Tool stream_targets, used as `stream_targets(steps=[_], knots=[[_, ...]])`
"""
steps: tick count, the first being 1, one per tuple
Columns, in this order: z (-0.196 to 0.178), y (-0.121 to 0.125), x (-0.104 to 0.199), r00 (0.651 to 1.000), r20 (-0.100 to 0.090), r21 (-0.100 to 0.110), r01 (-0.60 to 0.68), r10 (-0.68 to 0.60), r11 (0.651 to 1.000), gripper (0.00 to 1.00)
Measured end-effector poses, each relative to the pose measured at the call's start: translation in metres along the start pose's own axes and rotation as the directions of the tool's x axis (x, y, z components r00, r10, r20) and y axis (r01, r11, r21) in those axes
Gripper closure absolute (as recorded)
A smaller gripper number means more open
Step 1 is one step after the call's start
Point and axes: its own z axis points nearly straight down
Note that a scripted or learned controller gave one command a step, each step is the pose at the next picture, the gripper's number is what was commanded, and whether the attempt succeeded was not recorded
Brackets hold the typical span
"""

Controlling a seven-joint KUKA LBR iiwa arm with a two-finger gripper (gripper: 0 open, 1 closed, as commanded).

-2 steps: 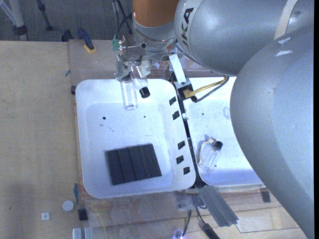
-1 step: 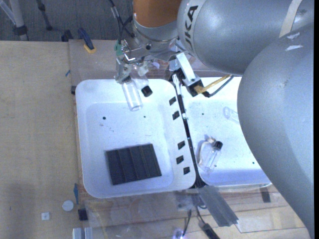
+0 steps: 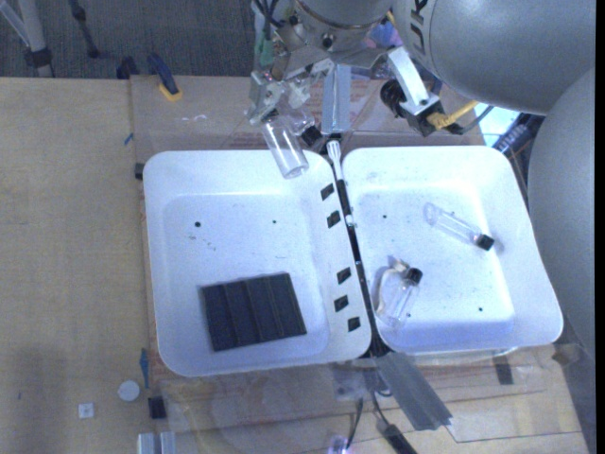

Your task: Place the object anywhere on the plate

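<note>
A dark ribbed rectangular plate (image 3: pixel 253 312) lies flat in the near part of the left bin (image 3: pixel 170 253). My gripper (image 3: pixel 289 127) hangs over the far rim of that bin, close to the divider between the two bins. It is shut on a clear vial (image 3: pixel 285 151), which slants down and to the right from between the fingers. The vial's lower end is over the bin's far right corner, well above and behind the plate.
The right bin (image 3: pixel 529 301) holds two more clear vials with black caps, one (image 3: pixel 458 227) near its middle and one (image 3: pixel 397 291) by its left wall. Black clips (image 3: pixel 338 249) line the divider. The arm's large grey body fills the upper right.
</note>
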Motion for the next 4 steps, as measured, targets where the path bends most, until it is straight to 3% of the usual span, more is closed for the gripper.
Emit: stream_targets(steps=[1,2,3,4], knots=[[0.121,0.01,0.023,0.977,-0.004,0.003,0.212,-0.212,0.977,1.0],[0.026,0.01,0.026,0.985,-0.002,0.0,0.174,-0.174,0.985,1.0],[0.138,-0.005,0.029,0.919,-0.004,0.002,0.395,-0.395,0.919,1.0],[0.064,0.007,0.026,0.949,-0.001,0.0,0.316,-0.316,0.949,1.0]])
